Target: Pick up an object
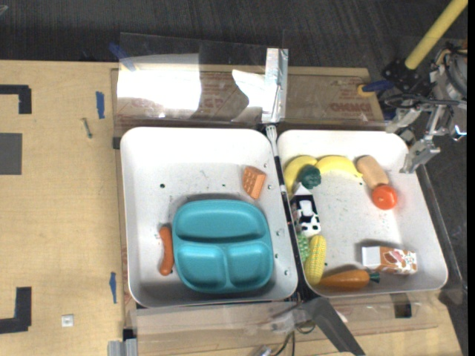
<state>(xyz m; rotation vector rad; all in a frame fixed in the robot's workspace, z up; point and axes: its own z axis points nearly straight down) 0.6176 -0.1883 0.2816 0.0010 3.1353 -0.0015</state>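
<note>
Nothing picked yet — tool (423,148) hangs at the right bin's (434,232) far-right corner, grip state unclear — toys untouched.

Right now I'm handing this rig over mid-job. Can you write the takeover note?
Gripper: above the right bin's far right corner, nothing between its fingers that I can see; open or shut unclear.
Right bin: banana, tomato, corn, carrot, juice carton, cow figure.
Left bin: teal tray, sausage, orange piece.
Done: nothing lifted.
Left: pick one object; the tomato lies nearest.
</note>
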